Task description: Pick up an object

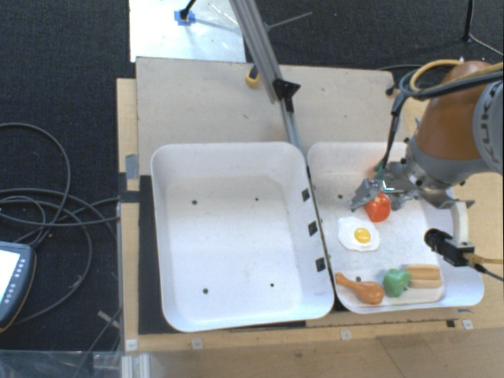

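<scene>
1. Far left: a screen device poking in at the edge, lying on dark carpet next to a loose tangle of grey cables.
2. Next over: left bin, white and shallow, sitting on the bench and touching the right bin along the middle edge.
3. Up top, over the middle: a silver pole slanting down toward the seam between the bins, with a black clamp partway down it. Small yellow bit just beside the pole on the bench.
4. Right bin: holds all the toys.
5. Near the front of that bin, in a row: brown drumstick, then a green toy touching it or nearly so, then a hot dog bun right against the green one.
6. Just behind the drumstick: fried egg, flat on the bin floor.
7. Just behind the egg: red toy vegetable, mid-bin, tucked directly under the gripper. Touching or at least just beside it, honestly hard to say which.
8. Claw state: can't tell from this angle, too much metal bunched together. Can't confirm any hold on the red toy either.
9. Far right: arm, grey with the orange band, reaching in over the right bin, yellow and black hoses looping off the top.
</scene>
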`<state>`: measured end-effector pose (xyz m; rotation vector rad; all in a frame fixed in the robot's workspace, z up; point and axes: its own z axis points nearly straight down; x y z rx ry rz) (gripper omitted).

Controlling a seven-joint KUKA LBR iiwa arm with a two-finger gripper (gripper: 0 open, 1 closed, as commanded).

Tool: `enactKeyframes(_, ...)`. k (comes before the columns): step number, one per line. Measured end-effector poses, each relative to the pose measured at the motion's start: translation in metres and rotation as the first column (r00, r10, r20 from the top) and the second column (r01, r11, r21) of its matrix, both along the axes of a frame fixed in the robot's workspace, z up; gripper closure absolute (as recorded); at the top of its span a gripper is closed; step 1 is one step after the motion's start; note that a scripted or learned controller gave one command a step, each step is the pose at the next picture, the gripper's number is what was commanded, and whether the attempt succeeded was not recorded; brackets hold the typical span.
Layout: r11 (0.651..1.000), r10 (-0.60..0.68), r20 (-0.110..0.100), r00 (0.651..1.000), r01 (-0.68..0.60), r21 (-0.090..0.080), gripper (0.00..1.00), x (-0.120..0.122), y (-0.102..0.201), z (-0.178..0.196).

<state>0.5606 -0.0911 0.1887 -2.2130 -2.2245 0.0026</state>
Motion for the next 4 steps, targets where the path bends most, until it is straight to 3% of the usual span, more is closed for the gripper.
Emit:
enactKeyframes(1,1.000,-0.003,0.005,1.000,0.003,-0.001,0.00,0.001,0.000,0.002)
enactKeyframes(3,1.000,-0.004,0.005,1.000,0.004,-0.002,0.00,0.004,-0.007,-0.099)
enactKeyframes(4,1.000,-0.005,0.009,1.000,0.005,-0.001,1.00,0.006,-0.008,-0.086)
